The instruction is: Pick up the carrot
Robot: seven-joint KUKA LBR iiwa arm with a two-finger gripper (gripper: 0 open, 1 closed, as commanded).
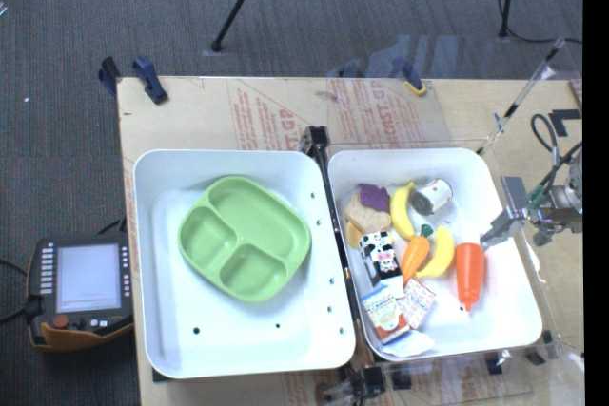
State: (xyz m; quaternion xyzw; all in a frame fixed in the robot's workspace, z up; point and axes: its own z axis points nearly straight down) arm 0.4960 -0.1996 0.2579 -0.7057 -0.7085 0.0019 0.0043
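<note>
Since the small orange plastic carrot with a green top (415, 253) lies wedged between the black-and-white toy carton (382, 254) and a yellow banana (439, 252) in the right white bin (519, 299), I'd descend along its length. The gripper (542, 209) sits at the bin's right edge, well apart from the carrot; whether it's apart or together I cannot tell

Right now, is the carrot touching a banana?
Touching. In the camera view the carrot lies pressed against the lower banana, with no white bin floor showing between them.
</note>
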